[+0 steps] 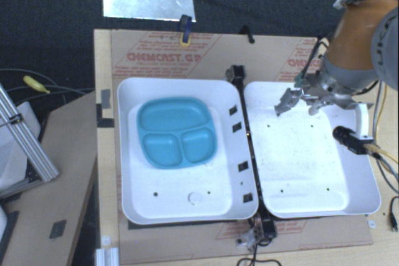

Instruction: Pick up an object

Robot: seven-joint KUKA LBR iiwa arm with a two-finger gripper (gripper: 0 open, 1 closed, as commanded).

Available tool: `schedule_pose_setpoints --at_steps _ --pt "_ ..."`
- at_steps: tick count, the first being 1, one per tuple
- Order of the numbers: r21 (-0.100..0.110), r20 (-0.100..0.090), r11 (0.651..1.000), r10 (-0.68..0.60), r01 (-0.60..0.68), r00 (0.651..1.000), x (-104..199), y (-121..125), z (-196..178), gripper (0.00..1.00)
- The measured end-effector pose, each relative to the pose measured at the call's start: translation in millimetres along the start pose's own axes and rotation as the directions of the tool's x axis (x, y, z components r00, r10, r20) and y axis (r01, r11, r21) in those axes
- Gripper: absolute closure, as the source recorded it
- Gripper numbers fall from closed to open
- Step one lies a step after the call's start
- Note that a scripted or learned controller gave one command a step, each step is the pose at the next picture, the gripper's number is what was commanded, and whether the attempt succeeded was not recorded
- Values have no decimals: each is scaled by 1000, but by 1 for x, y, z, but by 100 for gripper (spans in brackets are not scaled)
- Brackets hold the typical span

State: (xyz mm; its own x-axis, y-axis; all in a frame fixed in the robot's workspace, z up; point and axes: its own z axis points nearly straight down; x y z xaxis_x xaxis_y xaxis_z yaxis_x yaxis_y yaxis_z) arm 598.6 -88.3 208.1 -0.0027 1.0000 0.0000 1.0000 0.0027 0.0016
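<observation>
- Tool (299, 103): hangs over the upper left part of the right bin (312, 196); its two fingers stand spread, nothing between them.
- Object available: a blue divided plate (176, 132), three compartments, lying flat in the upper middle of the left bin (187, 205), well apart from the tool.
- Handling, judged: rigid moulded plastic, light, smooth and likely slippery; too broad to span, so the raised rim or a divider ridge offers the hold.
- Clearances: the bin walls are low; the black clips (240, 128) along the joint between bins lie on the crossing path. Open floor surrounds the plate, most below it.
</observation>
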Motion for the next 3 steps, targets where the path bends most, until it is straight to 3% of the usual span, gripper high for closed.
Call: schedule_pose_setpoints --at_steps 1,2,3 --pt "-1 -3 1000 -6 6 1000 61 -96 -49 0" --pt "-2 -4 1000 -10 10 1000 148 -75 -72 0" --pt "-15 -3 1000 -5 5 1000 181 -26 -180 0"
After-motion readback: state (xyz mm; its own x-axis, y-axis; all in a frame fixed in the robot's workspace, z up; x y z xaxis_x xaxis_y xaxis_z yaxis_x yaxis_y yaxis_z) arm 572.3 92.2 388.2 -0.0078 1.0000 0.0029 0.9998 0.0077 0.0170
